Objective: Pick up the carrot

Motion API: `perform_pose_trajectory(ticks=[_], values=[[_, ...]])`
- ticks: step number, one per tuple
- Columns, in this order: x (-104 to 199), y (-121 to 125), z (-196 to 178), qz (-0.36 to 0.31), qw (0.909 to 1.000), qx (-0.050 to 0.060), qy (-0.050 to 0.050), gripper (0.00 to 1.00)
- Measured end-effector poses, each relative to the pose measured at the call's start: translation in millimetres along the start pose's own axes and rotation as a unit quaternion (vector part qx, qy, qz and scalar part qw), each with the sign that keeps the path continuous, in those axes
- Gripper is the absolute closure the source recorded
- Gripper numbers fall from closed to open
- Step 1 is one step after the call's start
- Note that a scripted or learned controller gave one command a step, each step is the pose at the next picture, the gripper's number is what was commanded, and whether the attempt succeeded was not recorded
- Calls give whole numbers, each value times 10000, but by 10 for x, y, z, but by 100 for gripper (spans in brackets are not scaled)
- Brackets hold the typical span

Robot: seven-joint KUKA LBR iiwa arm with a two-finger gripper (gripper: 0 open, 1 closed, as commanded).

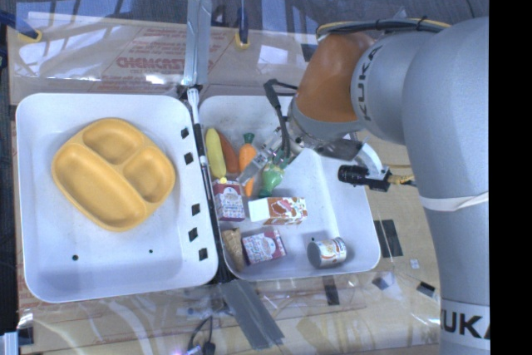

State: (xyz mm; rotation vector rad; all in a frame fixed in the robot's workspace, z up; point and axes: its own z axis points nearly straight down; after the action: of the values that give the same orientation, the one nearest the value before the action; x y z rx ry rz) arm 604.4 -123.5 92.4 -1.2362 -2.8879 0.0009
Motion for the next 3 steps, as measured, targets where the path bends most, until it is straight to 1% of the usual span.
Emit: perform_pose_trajectory(ticks=[1,2,3], values=[[-2,7,-105,-22,10000,0,-3,100],[422,386,-1003,-830,9966,-2,-4,100],[898,366,-1431,-2395,9709,0,-1,100]])
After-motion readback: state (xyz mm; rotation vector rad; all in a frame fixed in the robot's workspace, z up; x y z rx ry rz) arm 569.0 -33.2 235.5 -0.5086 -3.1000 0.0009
